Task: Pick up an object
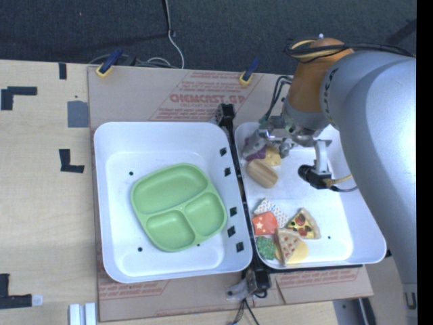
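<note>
Arm: the grey arm (379, 147) with its orange band (308, 80) comes in from the right and bends down over the far end of the right bin
Gripper: the gripper (267, 143) sits low over the far left part of the right bin, right above the small things there; whether its fingers are apart or together cannot be told, since the wrist body covers them
Right bin: the right bin (352, 235) is shallow and white and holds all the small toy foods
Bread roll: a tan bread roll (262, 175) lies in the right bin just on the near side of the gripper, close to the divider; nothing shows it between the fingers
Yellow piece: a small yellow piece (272, 158) lies touching or just beside the gripper's tip, at the far side of the bread roll
Purple piece: a dark purplish piece (253, 152) lies just left of the yellow piece, partly under the gripper
Pizza slices: a pizza slice (303, 223) and a second slice (291, 246) lie at the near end of the right bin, well apart from the gripper
Red and green pieces: a red piece (265, 223) and a green piece (266, 248) lie just left of the pizza slices
Left bin: the left bin (115, 147) holds a green divided plate (178, 206), tilted in its middle, well left of the gripper
</note>
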Controlling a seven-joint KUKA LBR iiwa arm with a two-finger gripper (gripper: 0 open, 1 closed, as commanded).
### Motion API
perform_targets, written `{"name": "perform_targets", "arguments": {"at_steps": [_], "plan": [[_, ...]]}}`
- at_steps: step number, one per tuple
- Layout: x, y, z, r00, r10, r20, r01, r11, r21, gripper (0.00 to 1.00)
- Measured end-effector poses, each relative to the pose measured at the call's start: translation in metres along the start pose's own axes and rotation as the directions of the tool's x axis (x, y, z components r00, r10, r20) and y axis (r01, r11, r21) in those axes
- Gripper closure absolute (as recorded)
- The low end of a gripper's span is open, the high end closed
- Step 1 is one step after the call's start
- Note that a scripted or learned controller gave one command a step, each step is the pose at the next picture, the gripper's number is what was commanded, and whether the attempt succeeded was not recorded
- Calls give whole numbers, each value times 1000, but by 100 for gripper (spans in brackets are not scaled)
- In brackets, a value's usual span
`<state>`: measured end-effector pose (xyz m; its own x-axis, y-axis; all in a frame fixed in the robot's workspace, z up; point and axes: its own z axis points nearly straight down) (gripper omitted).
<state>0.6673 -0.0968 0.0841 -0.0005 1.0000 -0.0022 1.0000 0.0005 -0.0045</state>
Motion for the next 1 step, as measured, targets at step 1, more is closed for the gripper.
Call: {"name": "perform_targets", "arguments": {"at_steps": [1], "plan": [[1,0,0,1000,1,2,-1,1000,0,0]]}}
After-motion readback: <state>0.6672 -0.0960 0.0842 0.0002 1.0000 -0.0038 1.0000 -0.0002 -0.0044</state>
